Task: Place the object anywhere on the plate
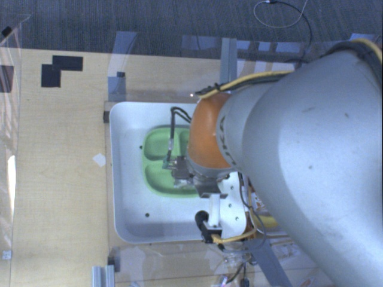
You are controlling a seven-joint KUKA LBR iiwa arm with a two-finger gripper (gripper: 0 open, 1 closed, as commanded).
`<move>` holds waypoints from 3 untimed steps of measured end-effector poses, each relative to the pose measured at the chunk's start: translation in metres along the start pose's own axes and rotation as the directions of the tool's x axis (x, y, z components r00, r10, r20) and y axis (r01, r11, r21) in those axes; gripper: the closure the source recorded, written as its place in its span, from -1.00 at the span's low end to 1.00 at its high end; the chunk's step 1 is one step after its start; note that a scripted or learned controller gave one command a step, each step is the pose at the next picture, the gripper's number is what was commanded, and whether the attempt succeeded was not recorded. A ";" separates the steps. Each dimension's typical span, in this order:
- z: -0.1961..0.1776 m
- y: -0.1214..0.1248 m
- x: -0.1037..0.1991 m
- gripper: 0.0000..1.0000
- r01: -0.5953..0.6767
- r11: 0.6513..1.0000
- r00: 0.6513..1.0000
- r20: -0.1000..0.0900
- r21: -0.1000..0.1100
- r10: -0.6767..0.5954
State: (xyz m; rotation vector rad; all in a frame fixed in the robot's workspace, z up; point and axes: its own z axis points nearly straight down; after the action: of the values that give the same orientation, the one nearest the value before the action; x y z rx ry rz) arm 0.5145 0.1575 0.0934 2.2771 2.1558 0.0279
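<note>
A light green plate with two compartments lies in the left white bin. The grey arm with its orange band reaches in from the right and hangs over the plate's right part. The gripper sits low over the plate's right side, beneath the wrist, which hides its tips. No object shows on the visible part of the plate or at the gripper.
The arm's big grey body covers the right bin and most of the right half of the view. Black cables run down the wrist. Bare wooden bench lies left of the bin, with black marks at the back left.
</note>
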 end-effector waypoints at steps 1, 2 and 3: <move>-0.080 -0.009 0.006 1.00 0.126 0.992 0.992 0.005 0.013 -0.126; -0.102 0.015 0.024 1.00 0.223 0.975 0.975 0.005 0.014 -0.223; -0.031 0.034 -0.020 1.00 0.113 0.993 0.994 0.007 0.016 -0.113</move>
State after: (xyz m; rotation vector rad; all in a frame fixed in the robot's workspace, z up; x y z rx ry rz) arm 0.5473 0.1358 0.1251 2.1552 2.2848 0.0022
